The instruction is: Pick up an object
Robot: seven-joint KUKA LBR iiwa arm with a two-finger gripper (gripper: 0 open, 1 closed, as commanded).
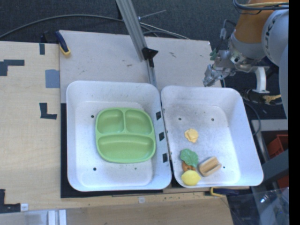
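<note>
Gripper (213, 75) hangs above the right bin's (243, 125) far rim; finger state cannot be determined. Near that bin's front edge lie a yellow lemon (191, 177), green-topped toy (189, 157), bun (209, 166) and small yellow piece (191, 135).

Two white bins (75, 125) sit side by side. One holds a single green divided plate (125, 135). The other holds four small items: one pale yellow piece (191, 135), one green-topped vegetable (188, 156), one lemon (191, 177), one bread roll (209, 166).
</note>
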